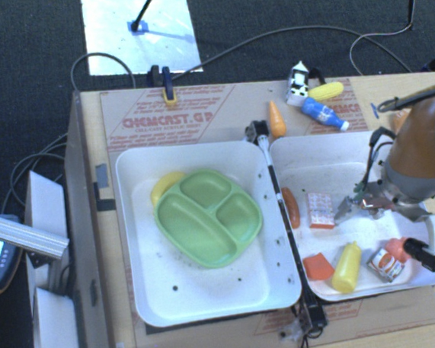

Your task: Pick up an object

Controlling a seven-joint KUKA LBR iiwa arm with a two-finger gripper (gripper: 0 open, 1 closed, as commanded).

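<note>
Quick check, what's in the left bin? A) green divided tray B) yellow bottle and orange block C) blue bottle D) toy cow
A: the green divided tray lies in the left bin, partly covering a yellow item at its upper left.

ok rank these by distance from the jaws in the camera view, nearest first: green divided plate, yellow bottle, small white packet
1. small white packet, right bin, just left of the gripper
2. yellow bottle, right bin, toward the front rim
3. green divided plate, left bin, across the divider
</note>
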